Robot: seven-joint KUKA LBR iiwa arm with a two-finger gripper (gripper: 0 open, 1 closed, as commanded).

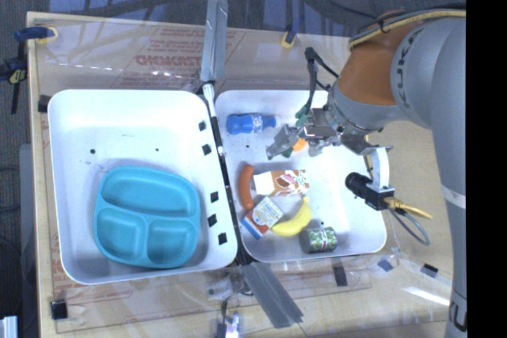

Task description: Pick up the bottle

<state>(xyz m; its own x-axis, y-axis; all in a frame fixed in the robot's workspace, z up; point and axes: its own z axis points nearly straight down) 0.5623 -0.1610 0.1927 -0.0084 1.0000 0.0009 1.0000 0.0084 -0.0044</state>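
We are looking down at a slant on a wooden desk (pixel 119 51) covered with a clear plastic sheet, which is carrying two shallow white plastic bins side by side. The left bin (pixel 71 115) is holding a smooth turquoise plastic tray (pixel 147 215) with rounded corners and three moulded compartments. In the right bin (pixel 360 237), the small blue plastic bottle (pixel 251 123) with a paler label is lying on its side near the far left corner, well apart from the clutter at the near end. There we are seeing an orange-red sausage-shaped toy (pixel 246 185) lying lengthwise, a flat printed carton (pixel 280 183) in white and brown beside it, a second small carton (pixel 264 215) tilted against a curved yellow banana (pixel 291 222), and a short green patterned can (pixel 319 239) lying on its side at the near wall. The grey metal arm (pixel 424 91) with its glossy orange band (pixel 366 75) is reaching in from the right, and its hand (pixel 291 140) is hanging over the middle of the right bin, just right of the bottle and not touching it. We cannot tell the hand's state, as its dark angular metal parts are blurring together.
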